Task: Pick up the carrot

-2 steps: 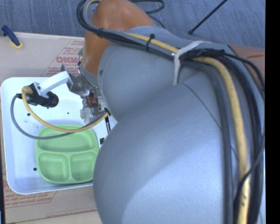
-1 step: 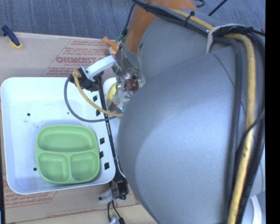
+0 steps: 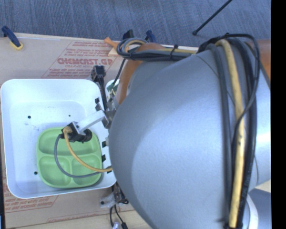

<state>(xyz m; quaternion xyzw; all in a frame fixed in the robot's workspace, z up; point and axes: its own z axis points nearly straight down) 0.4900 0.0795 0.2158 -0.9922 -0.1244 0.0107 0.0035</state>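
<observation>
Grey carpet (image 3: 62, 8) beyond brown bench (image 3: 43, 56)

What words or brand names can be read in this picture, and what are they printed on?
"CHEMCAST GP": large red print on the brown sheet lying under the white bin.
Smaller red lines around that name: too blurred to read.
Red print at the sheet's lower left corner: too blurred to read.

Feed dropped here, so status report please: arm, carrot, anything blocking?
Arm over right edge of left bin. Carrot: cannot tell where. Green tray in left bin; arm's bulk blocks view beyond.
</observation>
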